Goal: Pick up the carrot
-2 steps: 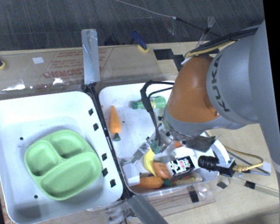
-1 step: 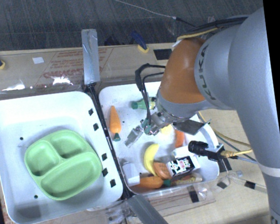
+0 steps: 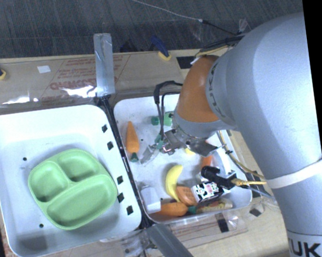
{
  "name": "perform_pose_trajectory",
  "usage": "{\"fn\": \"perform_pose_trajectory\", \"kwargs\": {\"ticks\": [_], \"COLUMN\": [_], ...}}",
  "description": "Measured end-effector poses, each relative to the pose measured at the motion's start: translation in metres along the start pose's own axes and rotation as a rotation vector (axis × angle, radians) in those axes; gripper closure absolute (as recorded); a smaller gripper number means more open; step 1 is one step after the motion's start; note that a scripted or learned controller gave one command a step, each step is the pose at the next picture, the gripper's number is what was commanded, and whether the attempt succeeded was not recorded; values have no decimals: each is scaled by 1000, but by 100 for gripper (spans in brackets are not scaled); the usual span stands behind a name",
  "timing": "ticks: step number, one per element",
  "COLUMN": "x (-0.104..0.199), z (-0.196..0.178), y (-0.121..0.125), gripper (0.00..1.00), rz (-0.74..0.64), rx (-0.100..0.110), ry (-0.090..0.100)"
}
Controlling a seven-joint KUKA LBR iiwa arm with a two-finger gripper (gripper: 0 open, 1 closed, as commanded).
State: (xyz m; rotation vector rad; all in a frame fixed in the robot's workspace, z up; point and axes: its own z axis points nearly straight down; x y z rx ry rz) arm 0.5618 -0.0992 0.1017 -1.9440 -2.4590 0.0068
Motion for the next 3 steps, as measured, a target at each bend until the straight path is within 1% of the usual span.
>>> {"fn": "perform_pose_trajectory", "kwargs": {"ticks": [1, 2, 3], "x": [-12, -8, 107], "z": [11, 1, -93], "y": [35, 40, 24], "gripper": [0, 100, 100], "rz": [248, 239, 207], "rx": [17, 5, -13], "ry": [-3, -2, 2]}}
